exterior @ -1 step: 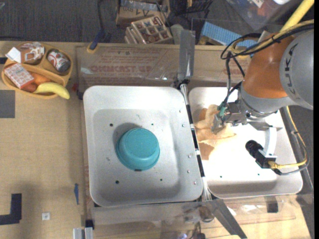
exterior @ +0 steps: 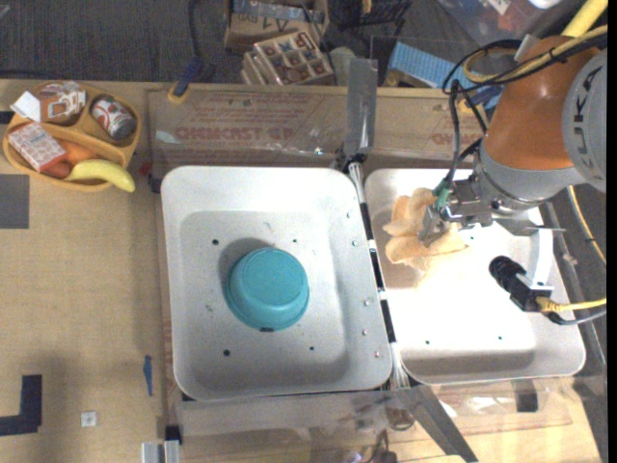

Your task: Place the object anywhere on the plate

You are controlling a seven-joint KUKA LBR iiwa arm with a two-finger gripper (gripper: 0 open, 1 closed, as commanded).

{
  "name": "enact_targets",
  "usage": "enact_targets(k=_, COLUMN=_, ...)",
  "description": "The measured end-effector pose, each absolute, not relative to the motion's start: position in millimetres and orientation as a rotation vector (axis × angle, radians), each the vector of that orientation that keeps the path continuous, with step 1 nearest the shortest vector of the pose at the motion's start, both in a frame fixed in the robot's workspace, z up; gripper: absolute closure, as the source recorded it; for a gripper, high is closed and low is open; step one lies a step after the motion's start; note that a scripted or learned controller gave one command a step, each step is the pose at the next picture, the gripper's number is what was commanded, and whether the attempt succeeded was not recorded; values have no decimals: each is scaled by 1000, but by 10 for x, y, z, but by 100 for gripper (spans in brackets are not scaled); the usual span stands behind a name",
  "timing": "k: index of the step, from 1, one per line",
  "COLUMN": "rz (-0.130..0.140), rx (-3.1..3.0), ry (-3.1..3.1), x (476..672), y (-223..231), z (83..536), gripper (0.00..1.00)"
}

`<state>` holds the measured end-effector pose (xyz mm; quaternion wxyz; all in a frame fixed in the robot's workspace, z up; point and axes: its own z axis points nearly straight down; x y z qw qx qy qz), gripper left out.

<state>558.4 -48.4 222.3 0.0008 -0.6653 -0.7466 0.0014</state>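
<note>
Right of centre, the end effector sits over a pale object; whether it grips, I cannot tell. A loose hold could drop the object short of the teal plate, lower left.

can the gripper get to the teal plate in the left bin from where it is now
Probably yes. The gripper hangs over the pale object in the right bin, and the teal plate lies uncovered in the left bin.
</note>
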Motion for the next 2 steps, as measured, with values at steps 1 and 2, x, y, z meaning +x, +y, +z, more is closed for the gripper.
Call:
enact_targets(k=1, rz=3, rx=-1582, ry=-2710, x=5672, y=-19, z=2111, gripper=100)
enact_targets(k=2, rz=-1, rx=-1017, ry=-2974, x=5831, y=481, z=2198, gripper=100)
